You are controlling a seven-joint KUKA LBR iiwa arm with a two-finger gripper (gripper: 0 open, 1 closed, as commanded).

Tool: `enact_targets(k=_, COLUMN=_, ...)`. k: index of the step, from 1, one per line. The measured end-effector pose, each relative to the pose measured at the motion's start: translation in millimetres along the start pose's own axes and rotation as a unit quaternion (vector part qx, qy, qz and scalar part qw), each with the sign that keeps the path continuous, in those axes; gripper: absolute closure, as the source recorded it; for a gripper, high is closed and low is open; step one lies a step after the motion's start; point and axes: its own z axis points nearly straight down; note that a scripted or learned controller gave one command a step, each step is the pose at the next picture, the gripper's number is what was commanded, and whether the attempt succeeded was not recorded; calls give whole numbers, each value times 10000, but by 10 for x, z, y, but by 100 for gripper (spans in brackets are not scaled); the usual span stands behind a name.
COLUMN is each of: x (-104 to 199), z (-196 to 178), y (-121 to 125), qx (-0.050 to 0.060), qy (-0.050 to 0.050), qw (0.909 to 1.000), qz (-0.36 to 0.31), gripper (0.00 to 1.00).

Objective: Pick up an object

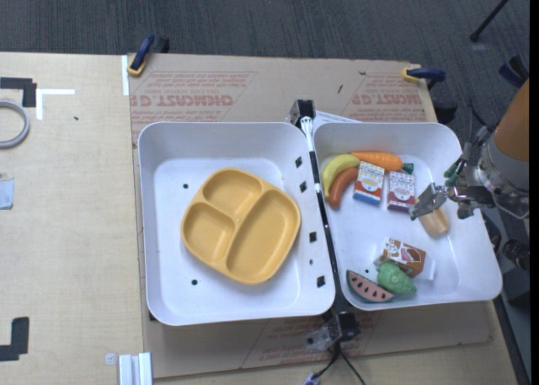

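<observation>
My jaws (438, 206) hang over the right side of the right bin (472, 278), and I cannot tell whether they are wide or narrow. Just beneath them lies a small tan block (435, 223), touching or nearly touching the tips — I cannot tell which.

Toward the far left of this bin a yellow banana (333, 168) curves beside a reddish sausage (338, 186), with an orange carrot (379, 158) lying just beyond. Two small cartons (369, 184) stand side by side to their right. At the near edge sit a watermelon slice (368, 288), a green toy (397, 280) and a brown-and-white packet (403, 255) — all close together.

The left bin (168, 282) holds a yellow divided plate (241, 225), lying flat in its middle.
</observation>
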Motion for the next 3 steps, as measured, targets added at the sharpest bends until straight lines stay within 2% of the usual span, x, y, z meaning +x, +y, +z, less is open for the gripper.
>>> enact_targets(k=1, x=196, z=1133, y=470, qx=-38, qy=-16, qw=9794, qz=-2016, gripper=0)
enact_targets(k=2, x=180, z=1028, y=482, qx=-53, qy=-32, qw=9798, qz=-1999, gripper=100)
enact_targets(k=3, x=534, z=-352, y=194, qx=-21, qy=-10, qw=9727, qz=-2322, gripper=100)
